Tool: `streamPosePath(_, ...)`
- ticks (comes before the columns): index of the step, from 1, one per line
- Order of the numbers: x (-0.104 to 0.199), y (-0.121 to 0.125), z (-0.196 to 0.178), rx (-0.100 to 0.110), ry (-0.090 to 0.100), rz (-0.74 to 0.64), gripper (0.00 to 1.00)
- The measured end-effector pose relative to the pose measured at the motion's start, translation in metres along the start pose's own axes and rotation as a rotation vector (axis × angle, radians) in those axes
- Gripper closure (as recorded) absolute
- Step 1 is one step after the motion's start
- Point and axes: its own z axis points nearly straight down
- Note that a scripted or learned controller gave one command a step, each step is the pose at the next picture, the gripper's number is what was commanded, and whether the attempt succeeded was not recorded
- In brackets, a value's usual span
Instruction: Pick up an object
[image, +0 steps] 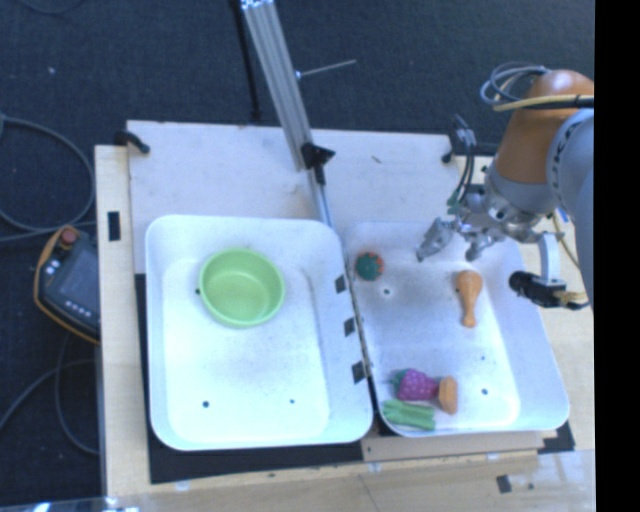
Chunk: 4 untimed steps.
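The right bin (500, 345) holds an orange drumstick-shaped toy (468, 295), a small green and red ball (369, 265) by its left wall, and a cluster at the front: a magenta piece (416, 384), a small orange piece (447, 394) and a green piece (410, 414). My gripper (452, 244) hangs above the bin's back part, just up and left of the drumstick toy. Its fingers are spread apart with nothing between them.
The left bin (180, 400) holds a light green bowl (241, 288) near its back. A metal pole (285, 90) slants up from between the bins. A handheld controller (68, 283) lies off the bench at the left.
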Motion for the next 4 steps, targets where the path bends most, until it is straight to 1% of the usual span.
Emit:
streamPosePath(1,0.002,-0.001,0.042,-0.003,-0.001,0.000,0.00)
streamPosePath(2,0.002,0.001,0.027,-0.011,-0.001,0.000,1.00)
streamPosePath(3,0.001,0.006,-0.038,-0.014,0.001,-0.003,1.00)
streamPosePath(4,0.000,0.007,-0.087,-0.012,0.001,-0.004,1.00)
